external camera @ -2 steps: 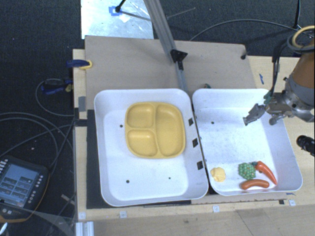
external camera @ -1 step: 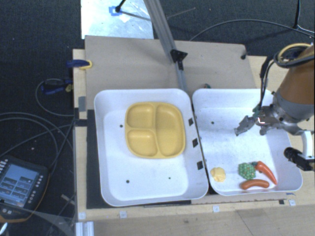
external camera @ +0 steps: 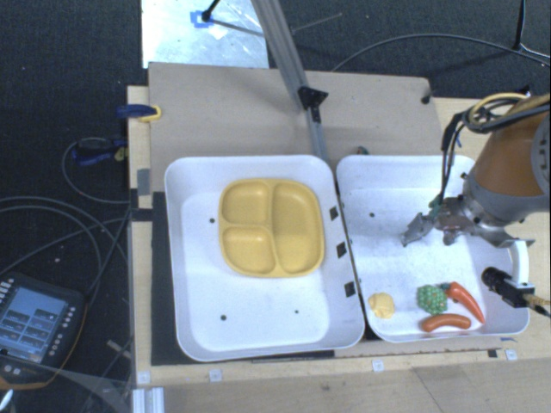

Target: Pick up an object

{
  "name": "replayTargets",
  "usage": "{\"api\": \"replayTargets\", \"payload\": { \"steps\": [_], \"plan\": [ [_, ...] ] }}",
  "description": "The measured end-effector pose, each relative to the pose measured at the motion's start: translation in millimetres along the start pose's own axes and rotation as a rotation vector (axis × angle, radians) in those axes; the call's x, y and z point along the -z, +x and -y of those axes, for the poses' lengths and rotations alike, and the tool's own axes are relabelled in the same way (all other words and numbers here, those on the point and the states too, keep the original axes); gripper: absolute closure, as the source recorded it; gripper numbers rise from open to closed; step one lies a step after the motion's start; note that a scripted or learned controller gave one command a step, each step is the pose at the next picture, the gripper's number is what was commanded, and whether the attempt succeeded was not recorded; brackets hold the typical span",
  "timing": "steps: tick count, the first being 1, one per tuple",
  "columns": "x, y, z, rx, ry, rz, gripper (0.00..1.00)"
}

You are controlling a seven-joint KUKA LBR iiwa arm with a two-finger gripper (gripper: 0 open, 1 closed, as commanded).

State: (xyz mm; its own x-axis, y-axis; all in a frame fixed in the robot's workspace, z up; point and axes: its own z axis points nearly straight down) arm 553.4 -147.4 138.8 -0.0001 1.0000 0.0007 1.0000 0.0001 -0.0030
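My gripper [external camera: 433, 231] hangs over the middle of the right bin [external camera: 379, 188], its two fingers spread apart and open, nothing between them. Below it, along the bin's front edge, lie a small yellow lump [external camera: 381, 305], a green broccoli piece [external camera: 432, 298], an orange carrot [external camera: 466, 301] and a reddish sausage [external camera: 446, 323]. The broccoli, carrot and sausage sit close together, the yellow lump a little to their left. The gripper is apart from all of them, toward the back.
The left bin [external camera: 198, 274] holds a yellow divided plate [external camera: 271, 228] in its back half. A grey pole [external camera: 284, 50] slants across the bench behind the bins. Cables and a handheld pendant [external camera: 34, 325] lie off the bench at the left.
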Motion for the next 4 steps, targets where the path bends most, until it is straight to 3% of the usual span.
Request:
{"api": "replayTargets", "payload": {
  "steps": [1,2,3,4],
  "plan": [
    [13,0,-2,0.001,-0.007,0.001,1.00],
    [77,2,0,0.006,-0.011,0.003,1.00],
    [84,3,-1,0.006,-0.006,0.001,1.00],
    [87,49,-28,0.011,-0.007,-0.001,1.00]
  ]
}}
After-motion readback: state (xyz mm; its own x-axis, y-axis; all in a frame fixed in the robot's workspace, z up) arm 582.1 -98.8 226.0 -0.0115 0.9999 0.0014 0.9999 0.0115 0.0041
